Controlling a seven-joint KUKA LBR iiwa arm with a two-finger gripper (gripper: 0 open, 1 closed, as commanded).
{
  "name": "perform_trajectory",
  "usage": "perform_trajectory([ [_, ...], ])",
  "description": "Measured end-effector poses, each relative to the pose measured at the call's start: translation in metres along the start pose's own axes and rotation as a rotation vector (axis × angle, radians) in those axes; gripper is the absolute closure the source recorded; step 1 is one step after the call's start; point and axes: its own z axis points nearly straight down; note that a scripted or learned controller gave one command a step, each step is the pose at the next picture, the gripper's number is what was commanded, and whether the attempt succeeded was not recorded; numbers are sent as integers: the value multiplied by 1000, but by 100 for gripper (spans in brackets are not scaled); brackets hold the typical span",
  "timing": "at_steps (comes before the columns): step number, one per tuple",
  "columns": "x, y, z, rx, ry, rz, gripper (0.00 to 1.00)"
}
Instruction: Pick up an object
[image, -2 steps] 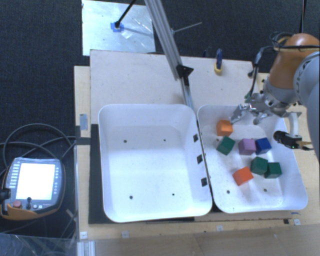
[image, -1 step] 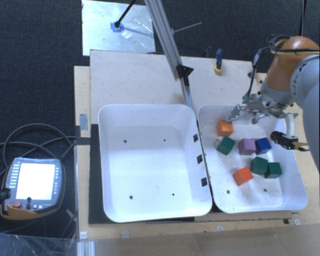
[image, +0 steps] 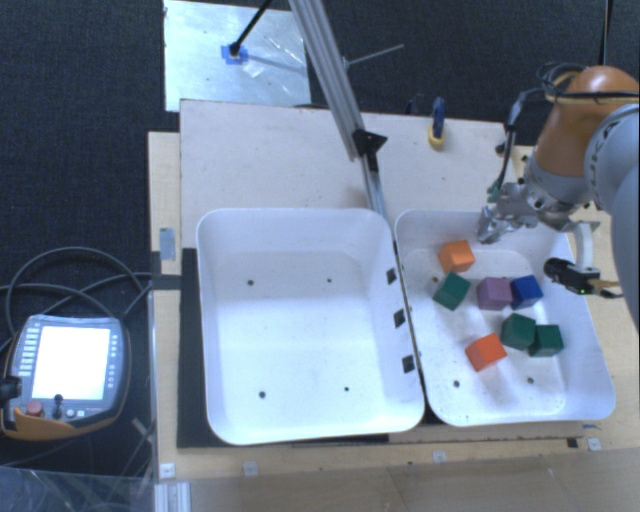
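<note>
The right bin (image: 590, 395) holds several small blocks. An orange block (image: 456, 256) lies near its back edge, with a dark green block (image: 452, 291) just in front of it. A purple block (image: 493, 293) and a blue block (image: 526, 291) sit side by side in the middle. Closer to the front lie another orange block (image: 485, 351) and two dark green blocks (image: 519, 330) (image: 546, 341). My gripper (image: 490, 229) hangs over the bin's back edge, to the right of and above the first orange block, with nothing seen between its fingers.
The left bin (image: 215, 250) stands beside the right one. A slanted metal pole (image: 335, 80) crosses the back of the bench to a black bracket (image: 368, 143). A yellow and blue clamp (image: 437, 125) stands at the back. A teach pendant (image: 62, 375) lies off the bench, far left.
</note>
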Motion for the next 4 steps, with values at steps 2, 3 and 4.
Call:
perform_trajectory([
  [2, 1, 9, -101, 12, 2, 4, 100],
  [3, 55, 4, -112, 18, 6, -1, 100],
  [4, 112, 6, -102, 20, 6, -1, 100],
])
